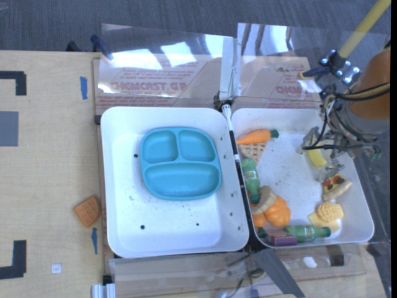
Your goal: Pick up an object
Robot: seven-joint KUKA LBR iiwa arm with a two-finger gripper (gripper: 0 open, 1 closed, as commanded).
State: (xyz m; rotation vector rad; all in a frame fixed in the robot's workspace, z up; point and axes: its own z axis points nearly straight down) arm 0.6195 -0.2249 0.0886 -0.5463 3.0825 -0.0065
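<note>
Down at the near rim of the right bin [363,225] lies a green bottle [305,231], flat on its side, long axis along the rim, with a purple piece [282,241] just beside its left end. Now the big stuff: the left bin [124,228] holds a blue plate [180,163] with three compartments, sitting flat in the middle.

The arm [372,85] comes in from the right, and the gripper [327,160] is low over the far right part of the right bin. Wide or narrow, I cannot tell; cables and the wrist hide it.

Right by it is a yellow piece [316,158], smooth and bright, partly hidden, so its long axis can't be read.

The carrot [255,136] lies at the far left of that bin, orange, long axis roughly left to right, its green top pointing right. An orange pepper [278,212] sits near the front. A pizza slice [335,185] lies just nearer than the gripper, and a corn piece [329,213] is nearer still.

A waffle [87,211] rests on the bench, left of both bins.
</note>
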